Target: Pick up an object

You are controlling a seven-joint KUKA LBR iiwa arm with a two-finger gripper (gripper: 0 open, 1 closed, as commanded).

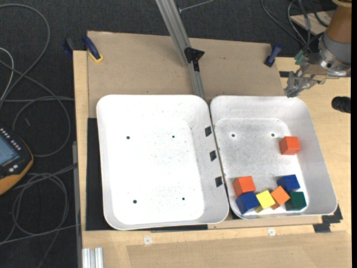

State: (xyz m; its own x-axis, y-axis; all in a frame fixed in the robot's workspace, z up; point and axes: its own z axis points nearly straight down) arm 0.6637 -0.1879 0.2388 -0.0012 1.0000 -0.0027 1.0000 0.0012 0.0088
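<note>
The gripper point(294, 88) hangs over the far right corner of the right bin point(312, 119), fingers close together with nothing between them (too small to judge any gap). An orange block point(289, 144) lies apart from the cluster of blocks point(269, 193) at the near edge.

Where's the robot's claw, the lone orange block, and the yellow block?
gripper point(294, 89): camera view, between its fingertips, above the right bin's far rim.
lone orange block point(289, 144): camera view, its top face.
yellow block point(264, 199): camera view, its top face.
</note>
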